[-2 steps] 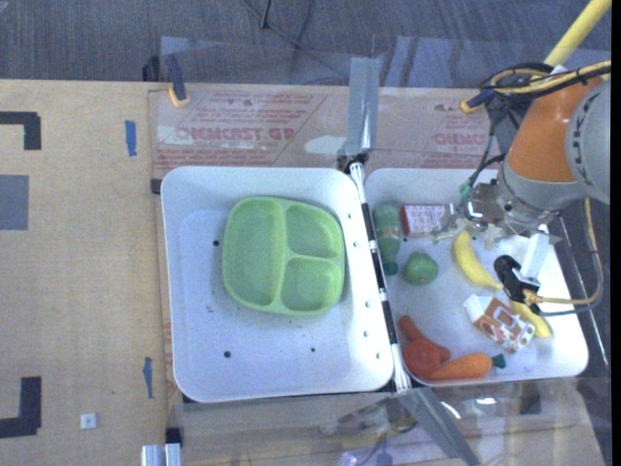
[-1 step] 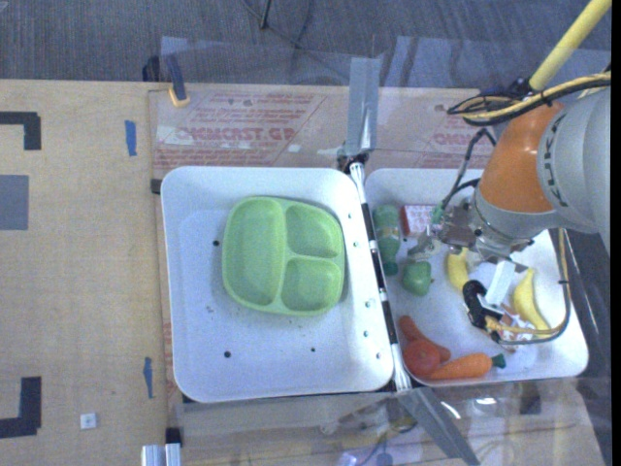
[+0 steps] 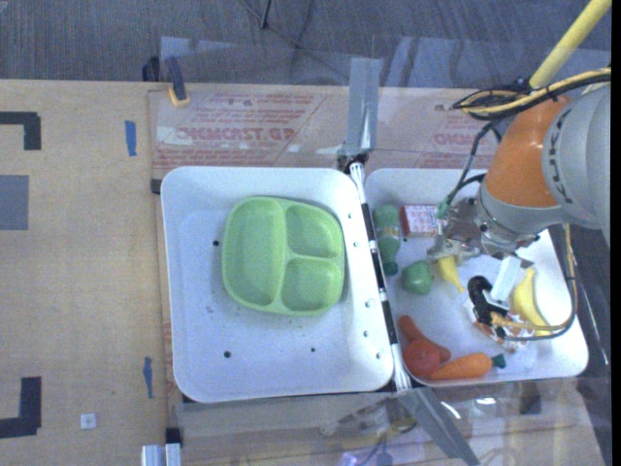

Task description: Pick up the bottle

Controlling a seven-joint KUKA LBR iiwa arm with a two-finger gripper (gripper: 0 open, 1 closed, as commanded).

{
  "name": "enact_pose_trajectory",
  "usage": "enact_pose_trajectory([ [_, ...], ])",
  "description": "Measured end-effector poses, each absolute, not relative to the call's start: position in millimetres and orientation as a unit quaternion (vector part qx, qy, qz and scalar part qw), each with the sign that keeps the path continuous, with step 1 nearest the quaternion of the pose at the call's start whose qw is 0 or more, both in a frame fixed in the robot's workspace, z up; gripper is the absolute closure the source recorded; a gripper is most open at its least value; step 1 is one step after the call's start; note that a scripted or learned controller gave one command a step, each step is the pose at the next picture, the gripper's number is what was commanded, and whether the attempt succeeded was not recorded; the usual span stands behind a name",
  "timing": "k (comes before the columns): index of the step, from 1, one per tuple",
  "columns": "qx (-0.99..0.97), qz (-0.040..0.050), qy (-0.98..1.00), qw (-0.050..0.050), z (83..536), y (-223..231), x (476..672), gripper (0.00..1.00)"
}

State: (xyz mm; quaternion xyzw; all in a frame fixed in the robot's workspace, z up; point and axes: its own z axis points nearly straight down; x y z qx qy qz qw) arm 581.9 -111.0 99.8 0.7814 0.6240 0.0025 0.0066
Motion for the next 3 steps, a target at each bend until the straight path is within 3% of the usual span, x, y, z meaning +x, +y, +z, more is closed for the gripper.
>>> enact_pose_trajectory([
  [1, 0.842, -0.0004, 0.539, 0.0, 206, -189, 606.6, 1.0],
  [2, 0.833, -0.0002, 0.553, 0.001, 317, -165, 667.4, 1.0],
  [3, 0.833, 0.0, 0.553, 0.001, 367, -201, 667.3, 1.0],
])
